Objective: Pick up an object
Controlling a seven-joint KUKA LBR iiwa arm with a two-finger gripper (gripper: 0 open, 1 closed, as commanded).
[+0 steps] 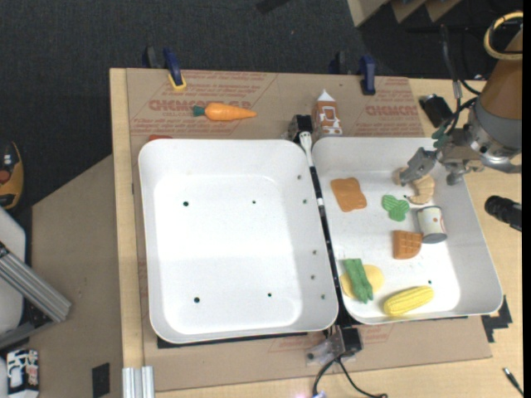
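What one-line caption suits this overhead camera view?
Robot pincer hovering over the right bin of toy foods; a toy carrot lies outside.

toy foods [406,245] in right bin [473,222], carrot [226,113] behind left bin [166,247]

Open white floor is seen in the left bin [224,239], well left of the gripper [425,171]. Just below the gripper, passage is crowded by a tan piece [422,191], a small can [431,223] and a green toy [396,207].
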